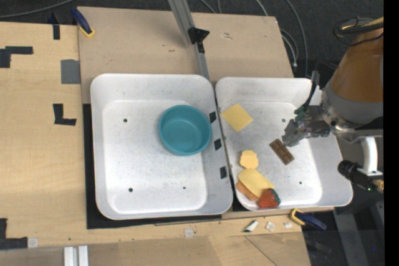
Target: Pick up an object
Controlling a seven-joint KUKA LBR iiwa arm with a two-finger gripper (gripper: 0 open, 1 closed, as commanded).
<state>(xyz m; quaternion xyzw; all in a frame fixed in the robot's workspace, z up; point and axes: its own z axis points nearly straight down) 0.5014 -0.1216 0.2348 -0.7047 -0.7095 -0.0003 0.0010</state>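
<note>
The gripper, dark metal, hangs in the right bin, just above a flat brown bar; whether its jaws are open, I cannot tell. A thin yellow square lies nearby. A round teal bowl sits in the left bin.

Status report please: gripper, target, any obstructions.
Gripper low over right bin. Brown bar just beside it, not held. Yellow pieces further off.

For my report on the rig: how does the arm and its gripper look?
The arm is bulky and rounded, grey below a wide orange band. The gripper is small, dark grey metal, with a bit of green near its base.
</note>
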